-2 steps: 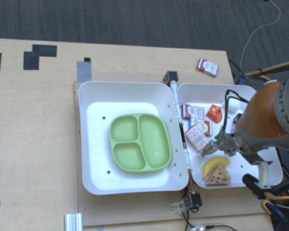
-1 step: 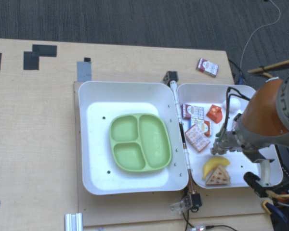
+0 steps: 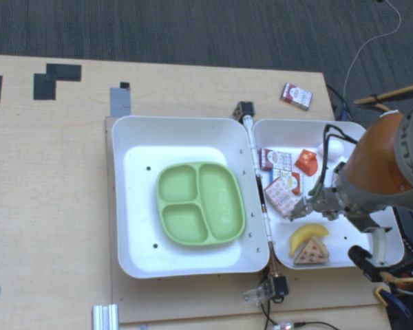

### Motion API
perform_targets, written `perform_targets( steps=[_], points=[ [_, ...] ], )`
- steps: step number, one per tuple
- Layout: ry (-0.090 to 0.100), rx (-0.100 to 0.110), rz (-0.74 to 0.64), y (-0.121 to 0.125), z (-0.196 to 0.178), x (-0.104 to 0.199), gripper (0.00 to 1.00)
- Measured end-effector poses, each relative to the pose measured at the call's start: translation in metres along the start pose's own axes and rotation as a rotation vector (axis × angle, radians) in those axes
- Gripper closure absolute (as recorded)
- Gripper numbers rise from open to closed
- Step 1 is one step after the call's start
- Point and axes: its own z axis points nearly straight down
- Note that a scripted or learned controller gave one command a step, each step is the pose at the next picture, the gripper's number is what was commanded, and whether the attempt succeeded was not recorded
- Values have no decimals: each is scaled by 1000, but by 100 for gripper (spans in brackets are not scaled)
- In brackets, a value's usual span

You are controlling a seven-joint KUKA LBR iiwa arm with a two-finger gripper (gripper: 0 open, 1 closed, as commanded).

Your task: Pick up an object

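Right bin [image 3: 344,130], gripper [image 3: 310,208] above cartons [image 3: 282,192]

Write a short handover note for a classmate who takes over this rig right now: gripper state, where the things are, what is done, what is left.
Gripper: low over the right bin, beside the patterned carton; whether it grips anything cannot be told.
Right bin also holds a second carton, a red piece, a banana and a sandwich wedge.
Left bin holds the green divided plate.
A small box lies on the bench outside the bins.
Done: the arm is down among the objects.
Left: grasp one and lift it.
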Motion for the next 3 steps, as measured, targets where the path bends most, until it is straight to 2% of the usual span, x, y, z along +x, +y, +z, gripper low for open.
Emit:
perform_targets(
  steps=[1,2,3],
  points=[
    [3,17,2,-6,7,20,0],
    [4,13,0,-4,-3,21,100],
    [3,14,0,-4,-3,21,0]
  ],
)
